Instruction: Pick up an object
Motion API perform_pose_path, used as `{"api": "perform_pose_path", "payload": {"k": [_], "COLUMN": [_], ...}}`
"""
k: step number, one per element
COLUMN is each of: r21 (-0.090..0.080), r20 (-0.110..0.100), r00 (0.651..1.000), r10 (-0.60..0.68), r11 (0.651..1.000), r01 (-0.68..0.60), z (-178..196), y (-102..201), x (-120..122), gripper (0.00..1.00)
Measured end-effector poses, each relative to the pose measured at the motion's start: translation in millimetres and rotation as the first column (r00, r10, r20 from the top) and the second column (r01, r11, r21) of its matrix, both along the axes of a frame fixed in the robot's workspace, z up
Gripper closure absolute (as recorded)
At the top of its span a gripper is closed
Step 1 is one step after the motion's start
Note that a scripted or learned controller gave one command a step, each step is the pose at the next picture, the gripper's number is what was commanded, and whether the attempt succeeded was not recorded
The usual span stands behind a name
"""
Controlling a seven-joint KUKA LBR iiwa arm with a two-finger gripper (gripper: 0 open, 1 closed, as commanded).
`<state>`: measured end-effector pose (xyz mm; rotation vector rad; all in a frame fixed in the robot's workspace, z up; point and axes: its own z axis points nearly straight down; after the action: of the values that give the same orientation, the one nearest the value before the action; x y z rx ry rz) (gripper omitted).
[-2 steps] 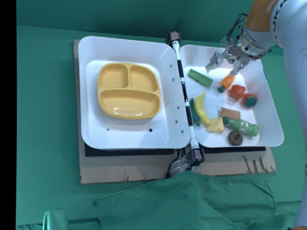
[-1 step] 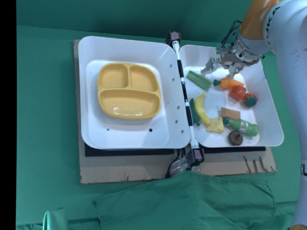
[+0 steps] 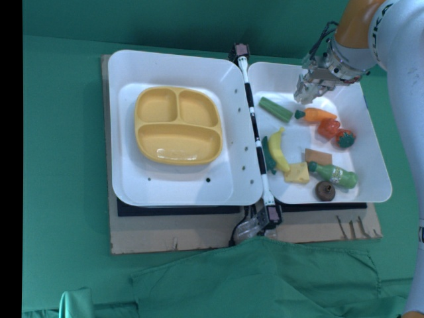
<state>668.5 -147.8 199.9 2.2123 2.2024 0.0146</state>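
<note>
- Green cloth covers your bench, and on it two shallow white bins sit side by side; take the right bin (image 3: 371, 177) as your landmark, since everything that matters lies in it.
- In the left bin (image 3: 126, 177), just beside that landmark, a yellow divided plate (image 3: 177, 125) lies alone.
- Your candidates are all inside the right bin: a green stick (image 3: 275, 109) near its upper left, a carrot (image 3: 316, 115) and a red pepper (image 3: 328, 128) toward its middle top, a tomato-like piece (image 3: 344, 138) beside them, a banana (image 3: 277, 150) along its left wall, a yellow wedge (image 3: 297, 173), a green bottle (image 3: 333, 174) and a brown round piece (image 3: 325, 191) toward its lower edge.
- The gripper (image 3: 306, 95) hangs over the bin's upper part, just above the carrot's leafy end and right of the green stick. You cannot tell how far its jaws stand apart, and nothing shows between them.
- I judge you are at the approach step, with no grasp made.
- Next calls for settling on one target, likely the carrot or stick, centring over it, then descending.
</note>
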Motion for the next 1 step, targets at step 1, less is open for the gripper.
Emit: {"api": "perform_pose_path", "payload": {"k": [1], "r21": [0.005], "r20": [-0.009], "r00": [1.0], "r10": [0.003], "r11": [1.0], "r01": [-0.003], "z": [62.4], "y": [7.9], "x": [0.7], "gripper": [1.0]}}
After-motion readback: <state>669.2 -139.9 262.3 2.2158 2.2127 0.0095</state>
